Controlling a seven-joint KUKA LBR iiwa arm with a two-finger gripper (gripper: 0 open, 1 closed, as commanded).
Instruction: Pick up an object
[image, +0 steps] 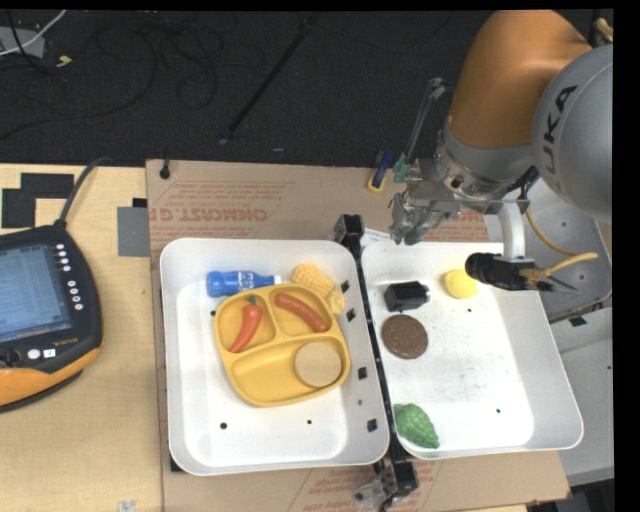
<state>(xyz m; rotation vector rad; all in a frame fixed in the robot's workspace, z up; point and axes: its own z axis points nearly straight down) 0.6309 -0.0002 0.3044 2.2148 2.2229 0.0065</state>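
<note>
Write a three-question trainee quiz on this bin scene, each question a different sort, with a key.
1. True or false: the yellow divided tray lies in the right bin.
2. Which item lies nearest the front edge of the right bin? A. the brown disc B. the green leafy item C. the small yellow item
3. Fill in: the blue bottle lies in the ____ bin, behind the tray.

Key
1. False: it lies in the left bin.
2. B.
3. Left.

The gripper hangs over the right bin's back edge, above the black block.
</note>
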